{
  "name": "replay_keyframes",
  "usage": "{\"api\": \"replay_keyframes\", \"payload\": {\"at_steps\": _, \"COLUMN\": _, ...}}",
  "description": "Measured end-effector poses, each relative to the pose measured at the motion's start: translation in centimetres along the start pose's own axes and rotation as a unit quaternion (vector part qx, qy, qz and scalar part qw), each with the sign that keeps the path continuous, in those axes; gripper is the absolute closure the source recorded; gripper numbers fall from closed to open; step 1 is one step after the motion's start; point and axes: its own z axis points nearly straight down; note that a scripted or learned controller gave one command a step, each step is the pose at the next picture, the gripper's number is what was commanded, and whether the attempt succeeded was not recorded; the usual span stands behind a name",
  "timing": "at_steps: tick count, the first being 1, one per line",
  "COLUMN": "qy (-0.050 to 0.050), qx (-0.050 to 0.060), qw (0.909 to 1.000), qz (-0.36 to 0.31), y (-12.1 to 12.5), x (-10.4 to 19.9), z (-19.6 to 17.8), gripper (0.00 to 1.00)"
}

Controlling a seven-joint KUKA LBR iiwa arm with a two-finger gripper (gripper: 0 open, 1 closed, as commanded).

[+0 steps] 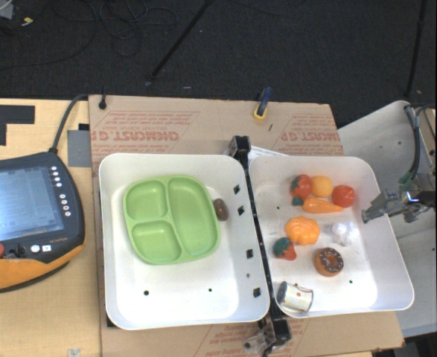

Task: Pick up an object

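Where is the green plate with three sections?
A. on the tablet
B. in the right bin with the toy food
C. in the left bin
C: the green plate lies in the left bin, apart from the toy food in the right bin.

dark carpet floor (203,43) | black cables (181,32) | cardboard-covered bench (203,129)

We look down at a slant from one fixed high camera, far enough to take in both bins (173,303) and the desk (39,303).
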Motion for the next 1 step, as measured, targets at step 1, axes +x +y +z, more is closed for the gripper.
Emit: {"api": "replay_keyframes", "payload": {"at_steps": 1, "qy": 0.001, "qx": 0.0, "qw": 1.0, "qz": 0.001, "y": -2.16, "x": -0.18, "z": 17.68, "gripper": 0.0}}
